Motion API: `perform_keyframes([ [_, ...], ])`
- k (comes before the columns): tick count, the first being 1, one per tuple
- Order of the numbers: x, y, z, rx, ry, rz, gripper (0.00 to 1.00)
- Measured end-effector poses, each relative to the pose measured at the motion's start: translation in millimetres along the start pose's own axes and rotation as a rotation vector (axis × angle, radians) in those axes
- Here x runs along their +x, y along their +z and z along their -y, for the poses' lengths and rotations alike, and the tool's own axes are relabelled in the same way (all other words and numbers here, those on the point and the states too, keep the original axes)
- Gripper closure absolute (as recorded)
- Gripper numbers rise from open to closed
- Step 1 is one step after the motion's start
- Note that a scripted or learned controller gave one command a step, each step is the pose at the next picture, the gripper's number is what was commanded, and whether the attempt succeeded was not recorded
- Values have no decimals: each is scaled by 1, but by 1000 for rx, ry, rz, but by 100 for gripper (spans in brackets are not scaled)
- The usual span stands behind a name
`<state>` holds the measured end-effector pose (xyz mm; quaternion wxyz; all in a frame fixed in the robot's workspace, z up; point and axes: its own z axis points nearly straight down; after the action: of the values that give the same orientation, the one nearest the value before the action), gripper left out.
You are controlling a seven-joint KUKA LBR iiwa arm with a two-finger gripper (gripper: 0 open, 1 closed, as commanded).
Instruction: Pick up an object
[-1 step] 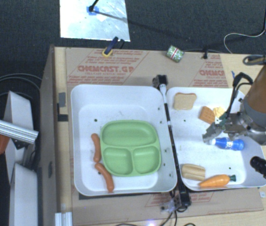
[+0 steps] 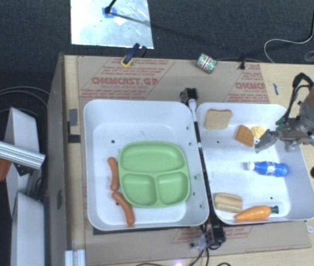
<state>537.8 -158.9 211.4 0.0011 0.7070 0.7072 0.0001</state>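
My gripper (image 2: 277, 143) hangs over the right bin (image 2: 304, 201), near its far right side, and stands open with nothing between its fingers. One fingertip (image 2: 264, 143) is just right of an orange cracker (image 2: 244, 136) and a small yellow piece (image 2: 258, 131). A blue bottle (image 2: 268, 169) lies on its side just below the gripper. A slice of toast (image 2: 218, 118) sits in the bin's far left corner. A bread roll (image 2: 228, 202) and a carrot (image 2: 254, 213) lie along the near edge.
The left bin (image 2: 99, 126) holds a green divided plate (image 2: 154, 173) and two sausages (image 2: 112, 173) (image 2: 125, 208) on its left. A small green can (image 2: 206, 63) lies on the cardboard behind the bins. Cables run at the far right.
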Motion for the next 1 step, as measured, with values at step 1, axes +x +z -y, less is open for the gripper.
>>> perform_keyframes([
  [1, -10, 84, -24, 3, -1, -2, 0],
])
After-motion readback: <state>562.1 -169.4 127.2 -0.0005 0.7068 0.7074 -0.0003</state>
